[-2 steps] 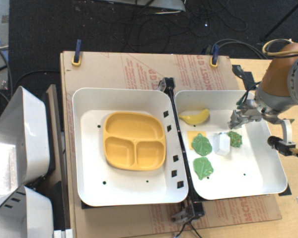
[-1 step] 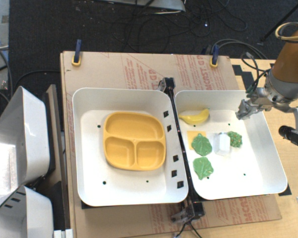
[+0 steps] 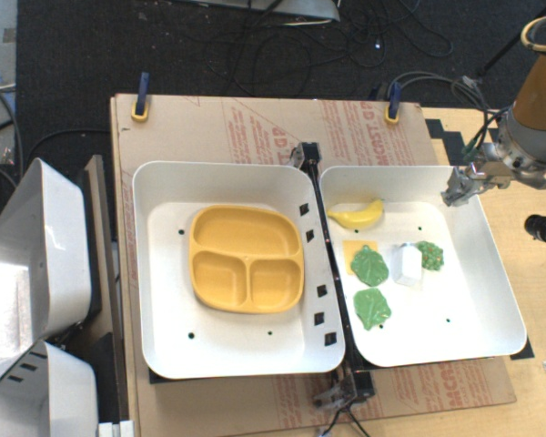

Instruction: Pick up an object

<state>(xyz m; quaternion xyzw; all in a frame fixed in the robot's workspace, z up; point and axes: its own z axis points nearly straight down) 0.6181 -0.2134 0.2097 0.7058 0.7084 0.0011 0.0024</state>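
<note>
The right bin holds a yellow banana, a yellow flat piece, two green leaf shapes, a white block and a small green broccoli-like piece. My gripper hangs at the bin's upper right corner, above the rim and to the right of the banana. Nothing shows between its fingers. The arm with its orange band comes in from the right edge.
The left bin carries a yellow divided tray. Both bins rest on a cardboard sheet held by two blue clamps. A black divider runs between the bins. White boxes stand at far left.
</note>
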